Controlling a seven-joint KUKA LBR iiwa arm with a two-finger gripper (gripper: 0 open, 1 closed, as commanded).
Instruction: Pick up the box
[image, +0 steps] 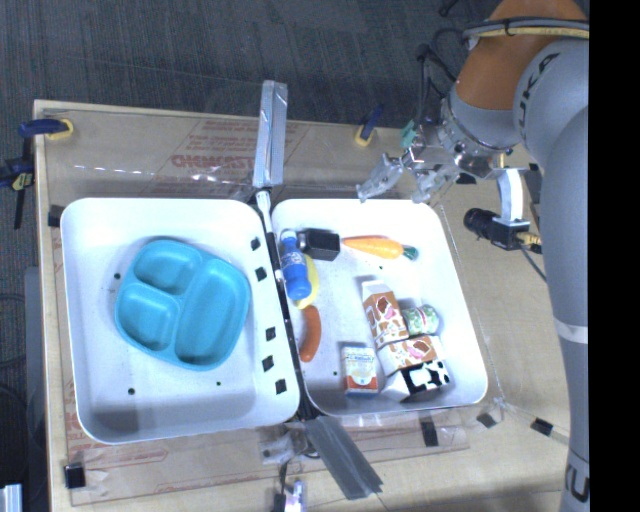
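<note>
Several boxes lie in the right bin (455, 285). A small orange box (360, 368) stands near the front rim. Beside it is a tall brown carton (384, 314). A brown and cow-patterned box (419, 364) lies at the front right. My gripper (400, 184) hangs over the back rim of the right bin, well behind the boxes. Its pale fingers (373, 184) are spread open with nothing between them.
The right bin also holds a carrot (377, 246), a blue bottle (293, 262) on a yellow piece, a reddish sausage (310, 333), a black item (321, 241) and a green can (425, 319). A blue divided tray (184, 302) sits in the left bin (85, 330).
</note>
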